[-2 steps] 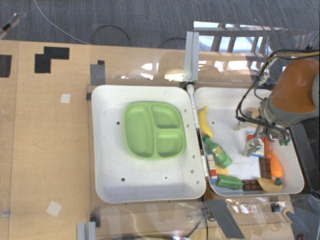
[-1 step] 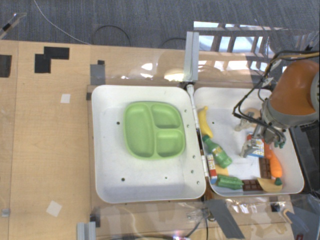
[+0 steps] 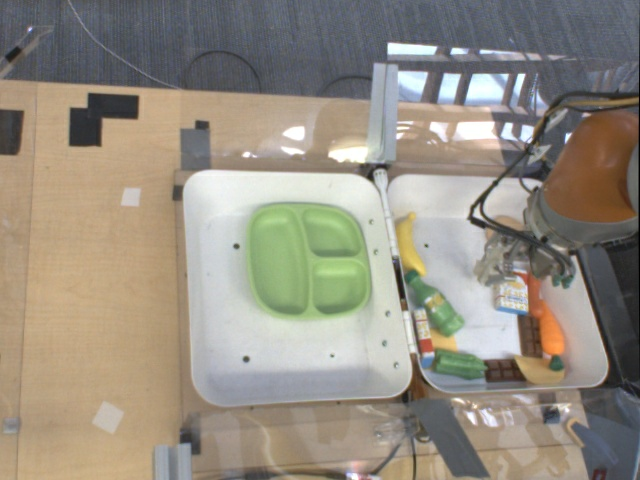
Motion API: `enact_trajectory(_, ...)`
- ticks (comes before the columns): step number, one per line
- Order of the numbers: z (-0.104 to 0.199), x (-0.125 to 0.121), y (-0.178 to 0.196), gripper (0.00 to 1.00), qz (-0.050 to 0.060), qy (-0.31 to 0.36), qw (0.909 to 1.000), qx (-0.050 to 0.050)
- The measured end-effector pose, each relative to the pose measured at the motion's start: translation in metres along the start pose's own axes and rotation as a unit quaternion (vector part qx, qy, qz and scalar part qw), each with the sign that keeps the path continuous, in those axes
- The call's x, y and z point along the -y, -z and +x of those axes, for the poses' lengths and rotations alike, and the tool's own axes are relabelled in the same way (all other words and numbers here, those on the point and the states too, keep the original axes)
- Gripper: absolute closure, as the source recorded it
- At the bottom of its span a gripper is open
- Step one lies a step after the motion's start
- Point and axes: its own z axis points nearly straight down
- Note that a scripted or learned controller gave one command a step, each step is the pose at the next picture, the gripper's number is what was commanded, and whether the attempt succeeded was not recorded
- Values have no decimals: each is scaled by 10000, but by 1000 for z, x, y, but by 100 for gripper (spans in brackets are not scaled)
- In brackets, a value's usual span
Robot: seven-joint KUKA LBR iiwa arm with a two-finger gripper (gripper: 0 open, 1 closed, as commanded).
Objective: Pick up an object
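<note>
Arm sat over right bin (image 3: 590, 363), gripper (image 3: 520, 268) low among toys. Honestly couldn't tell how it was set or whether it had anything, too much clutter under wrist. Small carton (image 3: 512, 296) right below it, carrot (image 3: 549, 330) just beside. Banana (image 3: 409, 244) and green bottle (image 3: 435, 305) lay by divider, well clear. Green tray (image 3: 305, 260) alone in left bin (image 3: 215, 368). We figured this was approach or grasp step. Next move needed clean close on carton, then straight lift, no snagging carrot.
</note>
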Motion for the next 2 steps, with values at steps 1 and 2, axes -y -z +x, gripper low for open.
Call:
enact_trajectory(1,16,43,84,100,-18,1572,9875,-88)
enact_trajectory(2,17,41,82,0,-30,1577,9874,-102)
